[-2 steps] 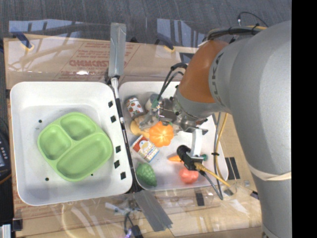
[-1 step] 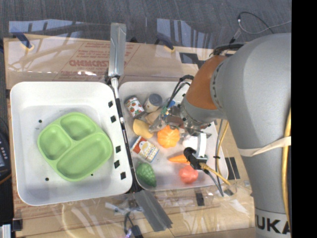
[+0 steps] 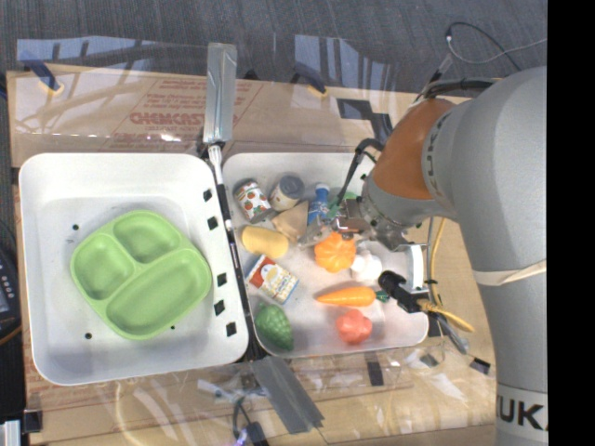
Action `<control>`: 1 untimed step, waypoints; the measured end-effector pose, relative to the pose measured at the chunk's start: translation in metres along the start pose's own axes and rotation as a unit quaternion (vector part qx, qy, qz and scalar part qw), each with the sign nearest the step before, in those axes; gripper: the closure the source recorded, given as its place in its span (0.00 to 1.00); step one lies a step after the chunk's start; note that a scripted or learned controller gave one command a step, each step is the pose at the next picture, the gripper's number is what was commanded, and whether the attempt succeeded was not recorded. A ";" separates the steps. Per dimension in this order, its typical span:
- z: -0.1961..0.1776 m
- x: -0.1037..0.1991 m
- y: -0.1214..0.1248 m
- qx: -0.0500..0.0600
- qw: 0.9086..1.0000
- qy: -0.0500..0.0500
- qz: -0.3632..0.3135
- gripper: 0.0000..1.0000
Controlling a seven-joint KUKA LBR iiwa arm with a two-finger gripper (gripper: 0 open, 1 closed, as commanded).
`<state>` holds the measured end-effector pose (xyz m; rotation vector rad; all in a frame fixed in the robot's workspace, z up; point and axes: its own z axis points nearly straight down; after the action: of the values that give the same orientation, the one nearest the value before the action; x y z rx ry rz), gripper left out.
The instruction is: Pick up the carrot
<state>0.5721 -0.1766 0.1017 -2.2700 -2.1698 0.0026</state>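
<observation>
Carrot [image 3: 346,295] is seen lying flat toward the near side of the bin [image 3: 311,331] on the view's right, between an orange toy fruit [image 3: 335,251] and a red one [image 3: 353,325]. The gripper [image 3: 348,219] is poised over the bin's middle; whether it is spread or closed cannot be told. The carrot is judged light, stiff and smooth, best pinched across its thicker middle

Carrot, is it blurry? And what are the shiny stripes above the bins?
In the camera view the carrot looks sharp enough, bright orange in the right bin; in the same camera view, the stripes are light glaring off the shiny cardboard.
</observation>
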 end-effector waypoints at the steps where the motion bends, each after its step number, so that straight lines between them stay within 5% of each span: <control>1: -0.009 0.001 0.000 0.001 1.000 0.000 -0.004 1.00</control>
<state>0.5724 -0.1752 0.1109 -2.2610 -2.1771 0.0043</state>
